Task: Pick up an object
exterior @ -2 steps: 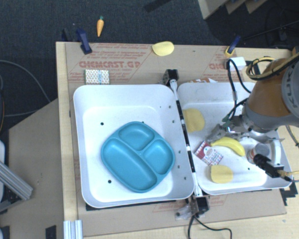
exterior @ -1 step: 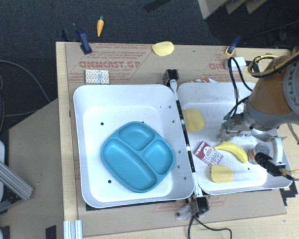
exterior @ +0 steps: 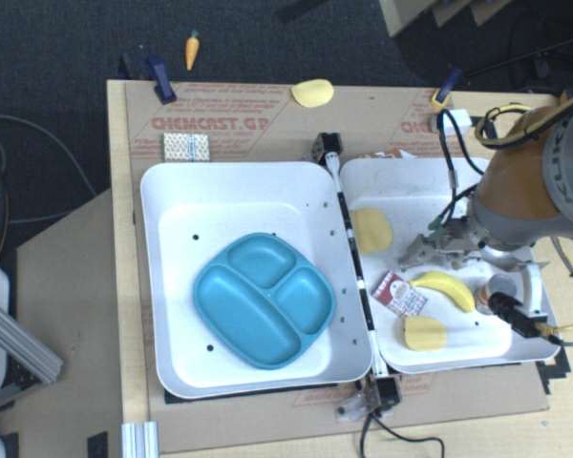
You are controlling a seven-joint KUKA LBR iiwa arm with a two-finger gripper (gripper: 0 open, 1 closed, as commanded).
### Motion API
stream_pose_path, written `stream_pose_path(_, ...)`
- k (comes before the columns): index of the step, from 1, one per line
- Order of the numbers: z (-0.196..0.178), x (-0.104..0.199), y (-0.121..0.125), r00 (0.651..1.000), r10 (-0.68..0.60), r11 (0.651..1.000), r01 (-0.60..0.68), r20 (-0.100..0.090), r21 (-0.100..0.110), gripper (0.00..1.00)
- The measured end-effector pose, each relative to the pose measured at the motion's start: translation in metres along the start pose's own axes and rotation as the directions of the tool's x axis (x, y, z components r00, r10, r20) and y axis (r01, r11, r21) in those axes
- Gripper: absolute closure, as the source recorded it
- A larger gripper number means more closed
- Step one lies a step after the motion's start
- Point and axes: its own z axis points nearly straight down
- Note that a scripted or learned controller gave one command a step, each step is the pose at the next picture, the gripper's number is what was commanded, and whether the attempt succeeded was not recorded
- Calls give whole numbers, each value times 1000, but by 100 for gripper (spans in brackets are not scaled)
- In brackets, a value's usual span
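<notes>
The right bin (exterior: 401, 175) holds a yellow banana (exterior: 445, 289), a red and white packet (exterior: 399, 296), a pale yellow round piece (exterior: 371, 229) near the divider and a second yellow piece (exterior: 424, 333) at the front. My gripper (exterior: 437, 246) is low inside this bin. It sits just above the banana and to the right of the round piece. The grey arm with its orange band (exterior: 516, 184) covers the bin's right side.
A blue divided plate (exterior: 263, 299) lies in the left bin (exterior: 172, 208). Behind the bins on the bench lie a yellow lemon-like object (exterior: 312, 93), a small patterned packet (exterior: 186, 146) and a blue clip (exterior: 159, 79). Black cables (exterior: 449, 151) hang by the arm.
</notes>
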Motion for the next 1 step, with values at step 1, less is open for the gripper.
stream_pose_path(1,10,-49,-42,1000,1,1000,-1,1,2,0)
